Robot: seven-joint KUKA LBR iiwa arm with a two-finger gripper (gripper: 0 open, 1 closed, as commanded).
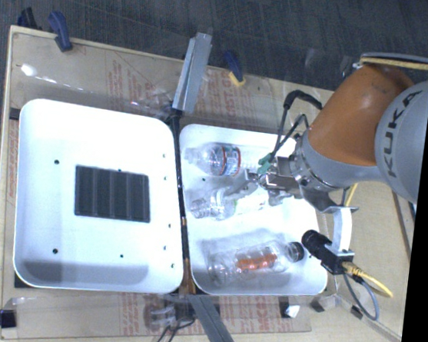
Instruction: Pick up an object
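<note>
Three clear plastic bottles [214, 159] [214, 203] [249, 260], two white bins [34, 183] [309, 282]

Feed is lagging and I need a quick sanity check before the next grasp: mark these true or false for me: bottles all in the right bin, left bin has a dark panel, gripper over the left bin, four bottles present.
1. All bottles lie in the right bin. True.
2. The left bin has a dark ribbed panel on its floor. True.
3. The gripper is over the left bin. False: it is over the right bin, by the middle bottle.
4. Four bottles are present. False: three show, including the top bottle and the bottom bottle.
</note>
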